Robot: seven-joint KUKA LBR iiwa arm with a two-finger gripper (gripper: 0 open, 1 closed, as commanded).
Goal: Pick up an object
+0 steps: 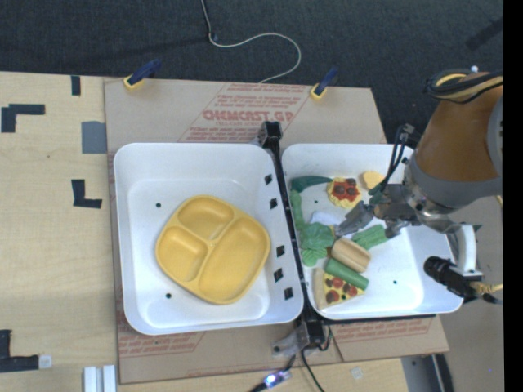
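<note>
The arm point(458, 149) is cut off at the right edge and covers part of the right bin's point(409, 300) rim. The gripper point(357, 219) hides part of the toy food pile point(331, 239); the finger gap is unreadable.

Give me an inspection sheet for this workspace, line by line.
Surface: cardboard sheet on a wooden bench, bearing two shallow white bins.
Job's things: toy food heaped in the right white bin: pizza slices, green leafy pieces, hot dog bun.
Clutter: yellow compartment tray in the left white bin.
Grippers: two-finger gripper low over the toy food, nothing visibly held.
Cables: thin white cable beyond the cardboard.
Surroundings: dark carpet.
</note>
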